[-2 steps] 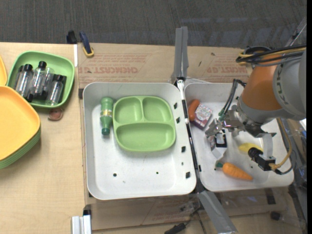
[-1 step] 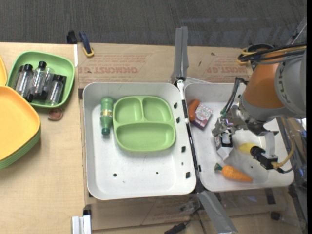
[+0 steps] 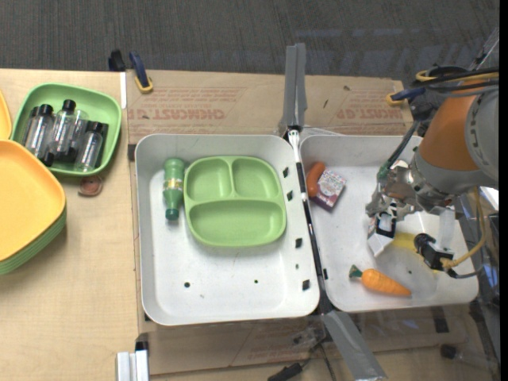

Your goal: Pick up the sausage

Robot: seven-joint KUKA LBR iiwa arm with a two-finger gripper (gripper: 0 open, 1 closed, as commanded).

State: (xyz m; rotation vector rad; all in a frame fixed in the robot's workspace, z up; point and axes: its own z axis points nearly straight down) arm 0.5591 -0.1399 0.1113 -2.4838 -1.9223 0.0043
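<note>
Thing: sausage (image 3: 315, 178)
Look: reddish-orange, short and rounded, smooth skin
Bin: right white bin, at its upper left corner
Pose: lies flat, its length running roughly up and down in the camera view, close against the bin's left wall
Visibility: partly covered on its right side by a small packet that lies just beside it, touching or overlapping

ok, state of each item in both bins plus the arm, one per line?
green divided plate: flat in the left bin, compartments bare
green bottle: lying on its side, left of the plate
sausage: resting at the right bin's top-left corner, ungrasped
purple packet: lying beside the sausage
carrot: lying near the front wall
gripper: low over the right bin
</note>
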